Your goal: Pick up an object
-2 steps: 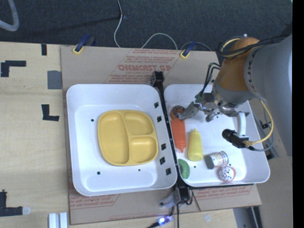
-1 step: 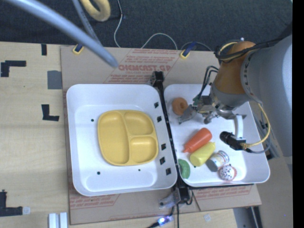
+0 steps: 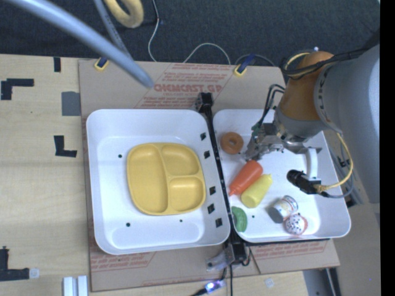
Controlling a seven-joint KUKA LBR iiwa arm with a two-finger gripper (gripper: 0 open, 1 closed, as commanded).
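The right bin (image 3: 327, 227) holds a small brown doughnut (image 3: 232, 142), an orange carrot (image 3: 245, 176), a yellow cylinder (image 3: 256, 190), a green piece (image 3: 239, 218) at the front left, a silver can (image 3: 283, 208) and a white-and-red round thing (image 3: 297, 224). My gripper (image 3: 257, 148) hangs low over the bin's back part, just above the carrot's top end and right of the doughnut. The wrist and cables hide how its fingers stand. Nothing shows between them.
The left bin (image 3: 105, 165) bears a yellow divided plate (image 3: 165, 178). A black divider strip (image 3: 211, 159) runs between the bins. The arm's orange band (image 3: 303, 94) and grey body fill the right side. A grey pole (image 3: 80, 29) crosses the top left.
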